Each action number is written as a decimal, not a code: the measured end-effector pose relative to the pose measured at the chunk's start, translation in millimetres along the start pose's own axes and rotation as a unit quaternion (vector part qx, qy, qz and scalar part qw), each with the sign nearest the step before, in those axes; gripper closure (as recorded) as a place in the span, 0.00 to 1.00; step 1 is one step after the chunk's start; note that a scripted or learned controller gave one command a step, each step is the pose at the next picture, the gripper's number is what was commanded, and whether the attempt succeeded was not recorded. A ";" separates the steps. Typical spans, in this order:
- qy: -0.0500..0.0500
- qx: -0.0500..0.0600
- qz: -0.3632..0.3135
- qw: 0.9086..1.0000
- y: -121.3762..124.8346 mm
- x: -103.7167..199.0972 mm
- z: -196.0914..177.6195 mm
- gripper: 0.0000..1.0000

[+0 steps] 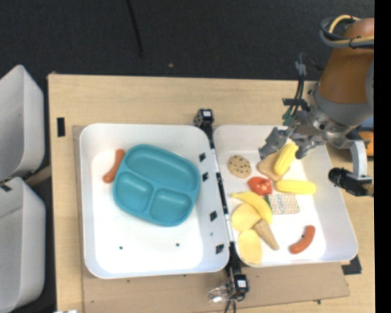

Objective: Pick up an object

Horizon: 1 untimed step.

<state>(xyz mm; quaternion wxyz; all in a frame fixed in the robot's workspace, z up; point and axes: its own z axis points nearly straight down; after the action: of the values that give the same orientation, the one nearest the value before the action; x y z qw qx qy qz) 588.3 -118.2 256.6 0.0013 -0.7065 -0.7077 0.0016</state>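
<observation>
1. Right bin: shallow white tray, taken here as the landmark. It holds the loose toy food, so every candidate for the pick lies within it.
2. Gripper: at the far side of the right bin, under the grey and orange arm. Its dark fingers straddle a yellow corn-like piece, one on each side. They look closed on it, and I judge it to be gripped or just lifted; whether it has cleared the bin floor cannot be told.
3. Tan piece: directly beneath the yellow piece, touching or nearly so. It could be dragged along.
4. Cookie: in the right bin's far-left part, near the dividing wall.
5. Tomato: at the right bin's middle, nearer than the gripper.
6. Banana: beside the tomato, toward the right bin's right wall.
7. Checked cracker: just nearer than the banana.
8. Yellow slices and cone: heaped at the right bin's near-left corner.
9. Red sausage: near the right bin's near-right corner, apart from the heap.
10. Left bin: joined to the right bin's left wall. It carries a blue divided plate and an orange sausage.
</observation>
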 end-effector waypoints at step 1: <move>0.000 0.003 0.002 1.000 7.0 -4.5 62.6 0.00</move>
<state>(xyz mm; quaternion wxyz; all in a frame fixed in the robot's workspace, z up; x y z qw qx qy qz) 595.0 -122.7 193.9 0.0032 -0.7076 -0.7066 0.0035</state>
